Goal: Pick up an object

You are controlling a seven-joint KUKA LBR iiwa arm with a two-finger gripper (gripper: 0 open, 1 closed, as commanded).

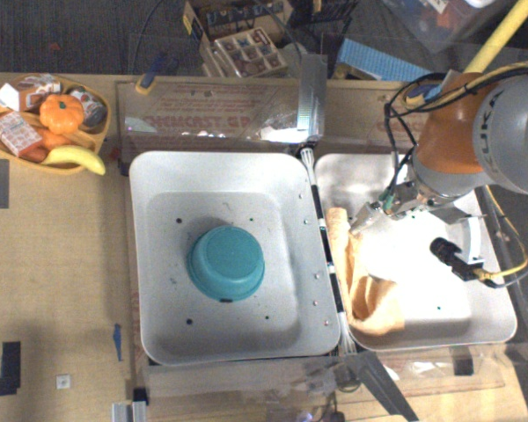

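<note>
Gripper (pixel 377 211): it hangs low over the upper left part of the right bin (pixel 497 328), close to the wall that bin shares with the left bin (pixel 150 323). Whether it is spread or pressed together, I cannot tell; the wrist and cables cover it.
Held load: nothing shows in the grip, so I count no object as picked up.
Nearest object: a tan cloth (pixel 363 275) lies slumped along the left wall of the right bin, its top end just beside the gripper and its bulk bunched toward the near corner.
Other object: 1 teal bowl (pixel 227 262) sits upside down in the middle of the left bin, well apart from the gripper.
Arm (pixel 475 139): grey with an orange band, it reaches in from the right, with loose cables trailing over the right bin.
Risk 1: the cloth hugs the wall, so a straight descent could strike the bin rim or the wall instead of closing on fabric.
Risk 2: soft cloth may give only a thin fold, which could slip out on the lift.
Risk 3: the glare on the right bin's floor makes the cloth's edge hard to judge, so the aim could land beside it.
Risk 4: the trailing cables could snag the bin edge.
</note>
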